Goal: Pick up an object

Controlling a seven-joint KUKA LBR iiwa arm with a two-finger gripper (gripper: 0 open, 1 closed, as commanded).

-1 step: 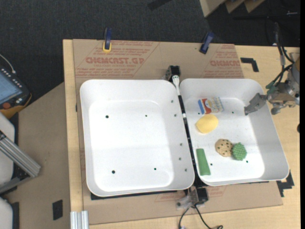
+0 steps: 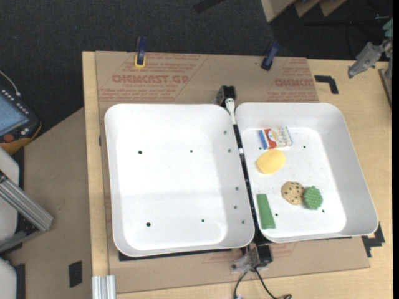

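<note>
Right bin (image 2: 349, 161) holds five small items: red-white-blue packet (image 2: 276, 137), yellow rounded lump (image 2: 270, 162), speckled cookie (image 2: 291, 192) touching a green knobbly piece (image 2: 312, 198), and a green bar (image 2: 265, 211) along the bin's left wall. Left bin (image 2: 124, 185) offers open floor. Tool state: cannot tell.

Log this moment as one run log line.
right bin: carton, yellow item, cookie, green toy, green block | pick: not started
</note>
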